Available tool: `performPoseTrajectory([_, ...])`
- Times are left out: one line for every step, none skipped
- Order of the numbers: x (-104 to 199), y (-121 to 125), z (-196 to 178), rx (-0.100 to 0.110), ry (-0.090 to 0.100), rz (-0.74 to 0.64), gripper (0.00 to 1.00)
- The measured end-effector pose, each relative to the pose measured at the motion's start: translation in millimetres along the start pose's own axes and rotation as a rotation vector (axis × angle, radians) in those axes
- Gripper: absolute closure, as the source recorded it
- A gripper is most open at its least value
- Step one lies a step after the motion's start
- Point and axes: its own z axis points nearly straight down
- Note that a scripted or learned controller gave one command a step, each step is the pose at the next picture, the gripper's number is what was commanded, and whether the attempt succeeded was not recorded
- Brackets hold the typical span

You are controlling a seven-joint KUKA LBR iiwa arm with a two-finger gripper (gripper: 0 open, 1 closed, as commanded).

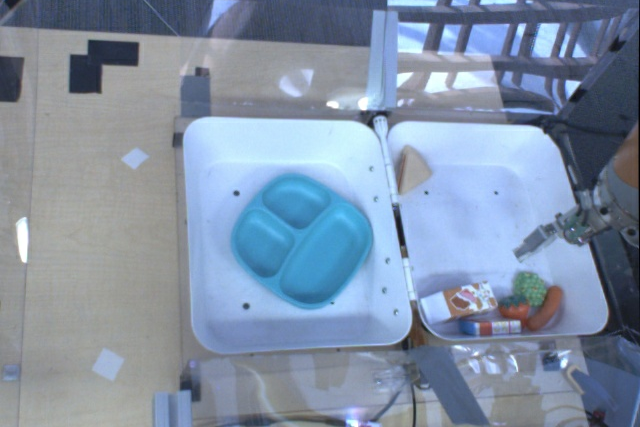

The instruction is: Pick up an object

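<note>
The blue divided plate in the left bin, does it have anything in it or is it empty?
Empty. All three compartments of the blue plate show bare blue.

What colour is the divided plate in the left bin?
Light blue; the plate shows clearly in the camera view.

No text, brand or number can be read. The small orange carton point(470, 298) in the right bin point(480, 155) has printed graphics, but too small/blurred to make out.

right bin point(480, 165) middle open; items crowd near corner; wedge point(412, 169) at divider.
</note>
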Motion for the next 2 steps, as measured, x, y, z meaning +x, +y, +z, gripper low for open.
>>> performPoseTrajectory([7.1,-15.2,43.4,0.002,0.003,0.004,0.0])
performPoseTrajectory([3.3,-8.1,75.9,-0.006,-0.006,-0.579,0.0])
